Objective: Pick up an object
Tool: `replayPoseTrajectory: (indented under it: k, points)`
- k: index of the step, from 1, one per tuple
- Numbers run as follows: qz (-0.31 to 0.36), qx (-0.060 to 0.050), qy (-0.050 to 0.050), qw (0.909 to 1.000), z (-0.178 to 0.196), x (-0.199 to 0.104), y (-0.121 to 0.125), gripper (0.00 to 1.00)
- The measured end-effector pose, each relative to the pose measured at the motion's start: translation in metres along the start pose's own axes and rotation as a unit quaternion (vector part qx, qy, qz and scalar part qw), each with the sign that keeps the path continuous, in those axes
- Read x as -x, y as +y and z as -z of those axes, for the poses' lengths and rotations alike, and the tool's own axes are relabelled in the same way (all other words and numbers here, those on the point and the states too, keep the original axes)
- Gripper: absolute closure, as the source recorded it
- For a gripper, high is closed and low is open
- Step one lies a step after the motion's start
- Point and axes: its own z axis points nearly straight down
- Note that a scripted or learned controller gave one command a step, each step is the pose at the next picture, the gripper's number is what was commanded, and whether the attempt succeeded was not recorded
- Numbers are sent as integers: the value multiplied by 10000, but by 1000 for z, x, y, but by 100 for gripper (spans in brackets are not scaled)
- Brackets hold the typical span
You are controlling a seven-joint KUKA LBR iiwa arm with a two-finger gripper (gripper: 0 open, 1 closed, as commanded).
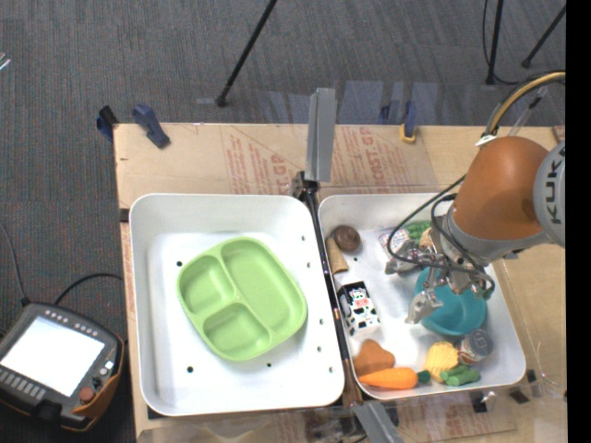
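My hand (pixel 450 289) hangs over the teal bowl (pixel 457 312) in the right bin (pixel 369 212); grip state can't tell. Carrot (pixel 392 378) at bin's 6 o'clock, green plate (pixel 242 296) in left bin (pixel 152 247).

Green divided plate (pixel 242 297) in left bin (pixel 148 247); tablet (pixel 55 356) lower-left.

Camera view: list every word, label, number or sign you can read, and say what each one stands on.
"KU": white letters on the grey arm at the right edge, cut off there.
Red lettering on the cardboard sheet under the bins: printed, seen reversed or inverted, too faint to read.
Black patches on the small white carton: a pattern, no readable text.
Handheld pendant screen: blank glare, nothing legible.
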Motion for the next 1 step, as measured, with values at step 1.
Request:
replayPoseTrajectory:
  k: [1]
  points:
    - [164,5,31,9999,-11,-23,-46,0]
